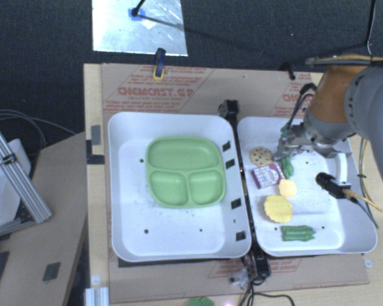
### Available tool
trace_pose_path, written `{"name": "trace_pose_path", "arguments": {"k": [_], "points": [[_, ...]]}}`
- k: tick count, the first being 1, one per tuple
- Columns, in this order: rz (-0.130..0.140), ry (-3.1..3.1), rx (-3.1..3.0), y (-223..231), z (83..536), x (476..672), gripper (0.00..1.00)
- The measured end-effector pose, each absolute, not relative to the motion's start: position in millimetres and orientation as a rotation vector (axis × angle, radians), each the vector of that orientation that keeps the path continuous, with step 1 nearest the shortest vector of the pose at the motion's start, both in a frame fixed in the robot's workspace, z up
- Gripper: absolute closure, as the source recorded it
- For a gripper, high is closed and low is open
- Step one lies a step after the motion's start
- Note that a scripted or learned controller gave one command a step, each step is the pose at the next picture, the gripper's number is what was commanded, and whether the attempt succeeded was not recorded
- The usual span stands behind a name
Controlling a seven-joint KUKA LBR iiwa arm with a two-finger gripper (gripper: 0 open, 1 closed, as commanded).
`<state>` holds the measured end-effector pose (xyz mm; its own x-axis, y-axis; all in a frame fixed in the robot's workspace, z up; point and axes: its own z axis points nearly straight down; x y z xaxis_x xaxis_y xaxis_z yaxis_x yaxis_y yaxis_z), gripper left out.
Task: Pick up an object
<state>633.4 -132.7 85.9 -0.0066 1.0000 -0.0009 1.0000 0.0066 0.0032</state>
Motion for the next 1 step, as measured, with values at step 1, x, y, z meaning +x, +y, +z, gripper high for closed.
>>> {"name": "trace_pose_path", "arguments": {"k": [1], "points": [[0.009,2.230,2.209,-69.9,190.5,587.3,1.00]]}}
